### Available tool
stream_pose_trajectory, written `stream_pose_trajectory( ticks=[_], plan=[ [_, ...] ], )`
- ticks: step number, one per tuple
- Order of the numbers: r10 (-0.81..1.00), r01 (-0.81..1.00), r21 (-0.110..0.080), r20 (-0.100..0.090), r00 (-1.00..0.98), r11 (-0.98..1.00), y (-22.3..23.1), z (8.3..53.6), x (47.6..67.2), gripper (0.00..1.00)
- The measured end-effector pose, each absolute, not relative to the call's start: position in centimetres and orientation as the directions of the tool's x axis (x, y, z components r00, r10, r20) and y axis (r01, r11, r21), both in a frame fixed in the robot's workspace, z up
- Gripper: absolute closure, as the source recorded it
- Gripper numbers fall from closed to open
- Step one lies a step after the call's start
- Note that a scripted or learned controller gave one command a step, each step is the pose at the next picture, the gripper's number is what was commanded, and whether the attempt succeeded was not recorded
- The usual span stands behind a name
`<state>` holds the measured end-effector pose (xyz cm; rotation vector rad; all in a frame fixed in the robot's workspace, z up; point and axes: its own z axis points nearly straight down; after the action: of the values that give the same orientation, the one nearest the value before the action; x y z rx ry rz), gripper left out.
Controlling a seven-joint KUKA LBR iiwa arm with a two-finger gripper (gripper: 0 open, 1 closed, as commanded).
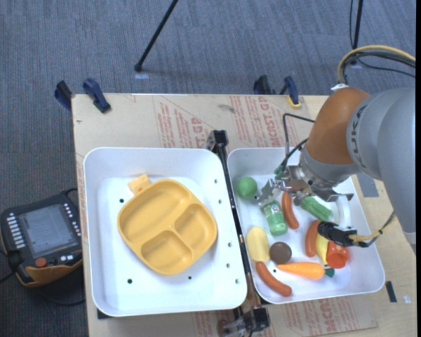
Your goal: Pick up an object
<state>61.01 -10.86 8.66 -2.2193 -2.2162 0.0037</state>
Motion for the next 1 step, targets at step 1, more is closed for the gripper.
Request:
stream_pose_trajectory(
  ticks=[1],
  plan=[
    [1.000, 1.000, -0.004, 0.003, 0.006, -0.006, -10.90, 9.76, 61.10, 1.00]
  ],
)
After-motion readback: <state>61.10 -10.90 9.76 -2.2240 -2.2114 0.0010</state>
